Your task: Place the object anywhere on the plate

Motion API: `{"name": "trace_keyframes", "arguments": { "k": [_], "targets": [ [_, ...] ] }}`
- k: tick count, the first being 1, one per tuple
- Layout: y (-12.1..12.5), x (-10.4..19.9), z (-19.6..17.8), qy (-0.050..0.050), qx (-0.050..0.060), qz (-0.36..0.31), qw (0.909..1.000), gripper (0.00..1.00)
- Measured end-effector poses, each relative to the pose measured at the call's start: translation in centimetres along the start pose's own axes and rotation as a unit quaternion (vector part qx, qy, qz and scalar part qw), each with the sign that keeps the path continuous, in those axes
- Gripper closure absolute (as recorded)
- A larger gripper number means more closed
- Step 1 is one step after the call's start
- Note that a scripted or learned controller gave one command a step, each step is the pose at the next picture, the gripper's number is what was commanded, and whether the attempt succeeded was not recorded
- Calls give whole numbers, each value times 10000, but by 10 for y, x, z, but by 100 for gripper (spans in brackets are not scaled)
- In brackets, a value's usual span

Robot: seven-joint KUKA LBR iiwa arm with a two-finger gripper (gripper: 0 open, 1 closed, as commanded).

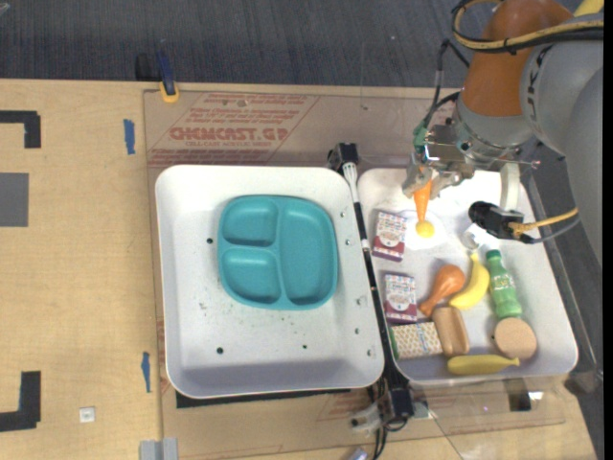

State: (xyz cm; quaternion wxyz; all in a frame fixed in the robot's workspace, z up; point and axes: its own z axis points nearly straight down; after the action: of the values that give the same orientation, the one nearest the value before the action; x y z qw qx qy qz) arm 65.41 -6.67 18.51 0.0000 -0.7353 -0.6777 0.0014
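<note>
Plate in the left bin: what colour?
Teal plate, three compartments; seen in the camera view.

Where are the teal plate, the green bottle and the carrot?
teal plate [279,251], camera view, divider ridge near its middle.
green bottle [503,287], camera view, mid-body.
carrot [422,199], camera view, orange body under the gripper.

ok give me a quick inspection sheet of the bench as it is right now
surface: tan bench bearing two white bins, left bin and right bin
job's things: teal plate in left bin, nothing on it; orange carrot at the gripper
clutter: right bin has two small cartons, drumstick, two bananas, green bottle, cracker, round cookie
grippers: gripper over right bin, carrot between its fingers
cables: black and yellow cables by the wrist
surroundings: blue tape marks
</note>
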Motion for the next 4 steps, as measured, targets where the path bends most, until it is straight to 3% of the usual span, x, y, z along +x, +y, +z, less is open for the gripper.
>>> {"name": "trace_keyframes", "arguments": {
  "k": [1,2,3,4],
  "targets": [
    [-44,91,0,27,19,-727,9973,100],
    [-62,177,-29,21,-26,511,9987,100],
    [-76,228,-53,20,-29,494,9988,100],
    [-76,227,-52,7,-21,496,9988,0]
  ]
}}
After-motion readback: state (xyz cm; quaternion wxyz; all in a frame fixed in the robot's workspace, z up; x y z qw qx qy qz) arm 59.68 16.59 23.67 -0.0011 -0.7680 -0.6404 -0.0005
